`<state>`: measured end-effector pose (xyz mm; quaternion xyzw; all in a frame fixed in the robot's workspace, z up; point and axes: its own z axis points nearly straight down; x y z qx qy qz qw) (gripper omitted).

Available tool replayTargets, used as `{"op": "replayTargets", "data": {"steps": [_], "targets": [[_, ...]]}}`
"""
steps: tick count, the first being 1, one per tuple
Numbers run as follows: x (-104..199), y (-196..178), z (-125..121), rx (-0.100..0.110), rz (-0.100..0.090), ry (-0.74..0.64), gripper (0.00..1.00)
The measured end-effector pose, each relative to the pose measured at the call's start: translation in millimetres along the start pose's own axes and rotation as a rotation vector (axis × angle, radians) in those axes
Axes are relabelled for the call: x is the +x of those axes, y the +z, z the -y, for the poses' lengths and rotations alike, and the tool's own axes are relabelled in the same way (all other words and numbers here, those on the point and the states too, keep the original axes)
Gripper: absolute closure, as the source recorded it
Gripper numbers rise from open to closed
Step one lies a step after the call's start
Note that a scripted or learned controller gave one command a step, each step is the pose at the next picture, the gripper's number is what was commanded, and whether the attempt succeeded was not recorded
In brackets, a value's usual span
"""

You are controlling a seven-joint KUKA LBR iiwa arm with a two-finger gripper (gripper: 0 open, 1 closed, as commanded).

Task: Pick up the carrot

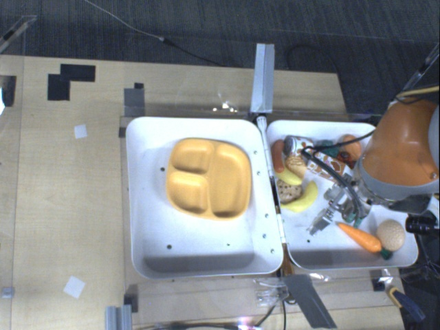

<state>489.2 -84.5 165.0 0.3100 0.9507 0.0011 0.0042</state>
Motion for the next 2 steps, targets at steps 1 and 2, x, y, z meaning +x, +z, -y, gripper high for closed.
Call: {"op": "replayTargets", "data": {"steps": [1, 2], "targets": [[3, 47, -2, 0.002, -0.004, -0.135, 0.00], [-27, 76, 35, -0.003, 0.000, 0.001, 0.00]]}}
